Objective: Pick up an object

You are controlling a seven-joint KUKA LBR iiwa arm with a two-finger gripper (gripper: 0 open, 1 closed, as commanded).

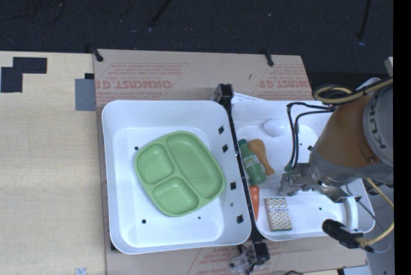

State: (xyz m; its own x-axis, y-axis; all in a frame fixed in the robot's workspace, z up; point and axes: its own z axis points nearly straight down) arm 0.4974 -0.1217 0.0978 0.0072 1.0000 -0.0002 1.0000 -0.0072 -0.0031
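Nearest the camera, in the right bin [282, 236], a small patterned packet [278, 214] lay flat, with an orange carrot [255, 201] just left of it. Above them the pincer [292, 182] hung over the bin floor; whether it was clenched or released could not be told. Farther back lay a green bottle [251, 162] beside a tan drumstick toy [261, 153]. The left bin [115, 171] held a green divided plate [178, 172]
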